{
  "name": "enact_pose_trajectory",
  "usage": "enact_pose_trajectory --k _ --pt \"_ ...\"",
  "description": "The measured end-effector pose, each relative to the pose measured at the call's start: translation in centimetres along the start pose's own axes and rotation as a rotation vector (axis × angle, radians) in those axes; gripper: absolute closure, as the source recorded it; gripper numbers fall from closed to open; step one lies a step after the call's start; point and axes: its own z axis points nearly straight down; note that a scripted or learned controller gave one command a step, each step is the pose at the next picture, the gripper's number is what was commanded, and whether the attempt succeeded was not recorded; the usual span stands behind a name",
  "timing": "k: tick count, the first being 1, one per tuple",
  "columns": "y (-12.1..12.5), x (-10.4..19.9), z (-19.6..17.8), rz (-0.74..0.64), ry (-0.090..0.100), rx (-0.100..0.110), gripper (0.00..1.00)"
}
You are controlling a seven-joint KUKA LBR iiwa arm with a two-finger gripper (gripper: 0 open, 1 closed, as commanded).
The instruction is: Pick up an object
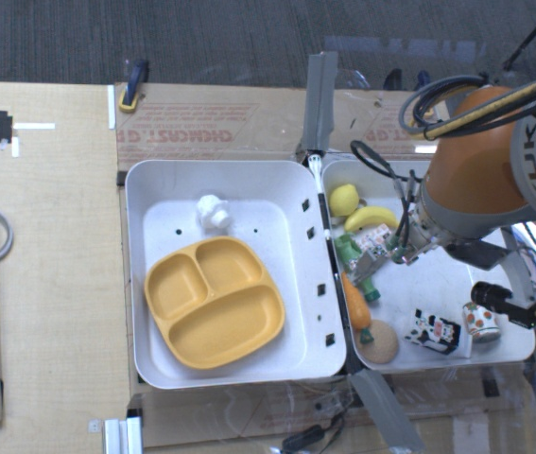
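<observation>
pincer (370, 261) hanging low in right bin (494, 282), over green thing (351, 251) beside banana (370, 218) and lemon (343, 199); honestly can't tell if it's gripping; yellow plate (215, 301) sitting in left bin (154, 206)

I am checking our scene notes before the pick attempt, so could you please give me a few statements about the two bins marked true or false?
1. The yellow divided plate lies in the left bin. True.
2. The banana lies in the left bin. False: it lies in the right bin, below the lemon.
3. A small white object lies above the plate. True.
4. The carrot lies on the plate. False: it is in the right bin, by its left wall.
</observation>
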Motion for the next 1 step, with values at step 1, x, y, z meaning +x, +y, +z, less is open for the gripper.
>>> enact_pose_trajectory --k 1 --pt "3.04 -1.91 -0.15 0.682 -0.001 0.002 0.0"
